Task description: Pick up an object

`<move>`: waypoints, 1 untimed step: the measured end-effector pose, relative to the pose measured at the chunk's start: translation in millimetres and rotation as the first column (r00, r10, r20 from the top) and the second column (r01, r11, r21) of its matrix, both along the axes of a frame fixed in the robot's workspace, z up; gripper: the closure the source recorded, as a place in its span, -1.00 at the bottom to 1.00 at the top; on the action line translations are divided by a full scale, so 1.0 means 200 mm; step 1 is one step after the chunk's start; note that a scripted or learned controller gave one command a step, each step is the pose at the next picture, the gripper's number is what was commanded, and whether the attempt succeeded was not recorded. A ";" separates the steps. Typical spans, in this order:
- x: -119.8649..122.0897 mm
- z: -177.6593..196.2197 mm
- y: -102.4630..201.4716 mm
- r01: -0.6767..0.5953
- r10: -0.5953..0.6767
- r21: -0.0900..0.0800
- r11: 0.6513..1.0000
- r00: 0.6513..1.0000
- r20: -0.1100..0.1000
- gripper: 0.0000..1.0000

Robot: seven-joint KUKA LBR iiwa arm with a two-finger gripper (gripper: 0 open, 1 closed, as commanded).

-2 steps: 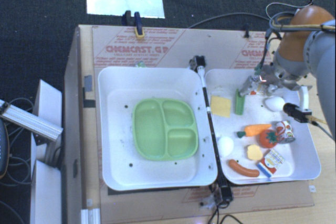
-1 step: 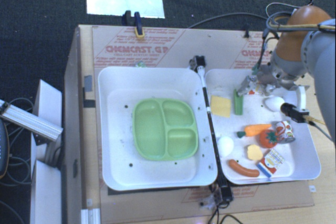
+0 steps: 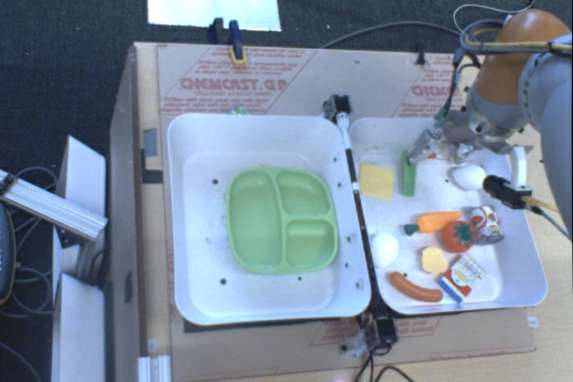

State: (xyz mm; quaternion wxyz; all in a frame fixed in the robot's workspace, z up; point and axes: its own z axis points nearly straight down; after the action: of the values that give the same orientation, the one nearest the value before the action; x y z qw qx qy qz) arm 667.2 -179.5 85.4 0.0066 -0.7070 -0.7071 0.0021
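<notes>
My gripper (image 3: 436, 144) hangs over the back of the right bin (image 3: 535, 282), just right of a green stick (image 3: 408, 174) and left of a white egg (image 3: 467, 177). Nothing shows in its grasp. Lying in that bin are a yellow cheese block (image 3: 377, 181), an orange carrot (image 3: 439, 221), a red tomato (image 3: 457, 236), a small printed can (image 3: 485, 224), a second white egg (image 3: 385, 248), a small yellow piece (image 3: 434, 259), a sausage (image 3: 415, 286) and a red, white and blue carton (image 3: 461, 275).
The left bin (image 3: 192, 192) holds a green divided plate (image 3: 282, 219). A black divider (image 3: 354, 192) runs between the bins. The grey arm with its orange band (image 3: 524, 40) enters from the upper right, trailing cables. A blue and yellow clamp (image 3: 235, 45) sits at the bench's back edge.
</notes>
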 end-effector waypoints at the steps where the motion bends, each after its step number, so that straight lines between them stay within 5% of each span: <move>1: 0.00 0.00 -0.03 0.001 -0.001 0.000 1.000 1.000 -0.002 -1.00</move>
State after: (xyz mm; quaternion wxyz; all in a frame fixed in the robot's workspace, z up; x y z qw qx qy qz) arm 666.9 -184.6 85.1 0.0074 -0.7072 -0.7069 0.0026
